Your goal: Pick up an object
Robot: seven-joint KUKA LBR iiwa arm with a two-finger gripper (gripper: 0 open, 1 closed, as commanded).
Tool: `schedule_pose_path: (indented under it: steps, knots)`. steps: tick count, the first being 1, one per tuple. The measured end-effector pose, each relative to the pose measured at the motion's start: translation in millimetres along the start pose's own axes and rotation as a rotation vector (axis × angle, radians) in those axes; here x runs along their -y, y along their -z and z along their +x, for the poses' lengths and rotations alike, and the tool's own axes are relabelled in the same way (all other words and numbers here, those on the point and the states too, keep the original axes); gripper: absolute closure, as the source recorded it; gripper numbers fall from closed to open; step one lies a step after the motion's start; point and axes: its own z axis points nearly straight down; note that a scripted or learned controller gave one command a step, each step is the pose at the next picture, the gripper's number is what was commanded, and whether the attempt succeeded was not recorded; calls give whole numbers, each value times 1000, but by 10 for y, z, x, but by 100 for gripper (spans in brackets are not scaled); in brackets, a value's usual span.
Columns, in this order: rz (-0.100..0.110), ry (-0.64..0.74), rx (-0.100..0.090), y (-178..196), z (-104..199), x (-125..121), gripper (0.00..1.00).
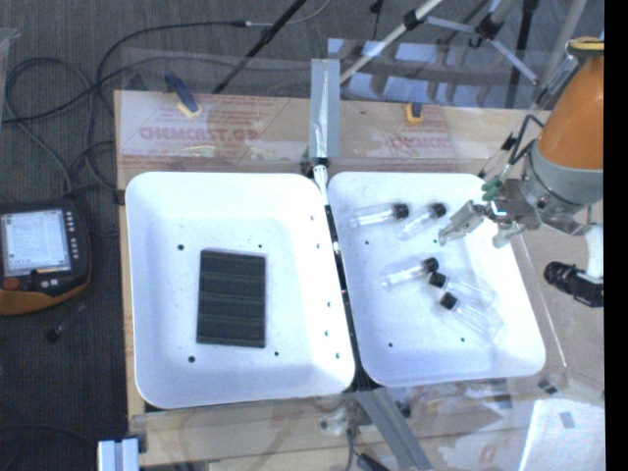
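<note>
Several clear vials with black caps lie in the right bin (510, 356). One vial (377, 215) lies at the back left, with another (424, 218) beside it. A third vial (406, 273) sits mid-bin, and one more (469, 309) lies toward the front right. My gripper (482, 228) hangs over the bin's back right part, just right of the second vial. Its fingers are spread open with nothing between them. The grey and orange arm (579, 130) reaches in from the right.
The left bin (157, 361) holds a black ribbed rectangular pad (233, 296). A metal divider (325, 116) stands at the back between the bins. A teach pendant (39, 253) and cables lie on the floor at left.
</note>
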Motion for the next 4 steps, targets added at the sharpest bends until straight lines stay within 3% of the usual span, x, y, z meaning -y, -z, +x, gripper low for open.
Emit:
schedule_pose_path:
  steps: [1,2,3,4]
  knots:
    - [0,142,0,-1020,-319,47,0]
    - [-12,189,6,-1429,-347,-17,0]
    - [-14,289,8,-1443,-266,-925,0]
    - [-11,286,5,-1441,558,-1100,0]
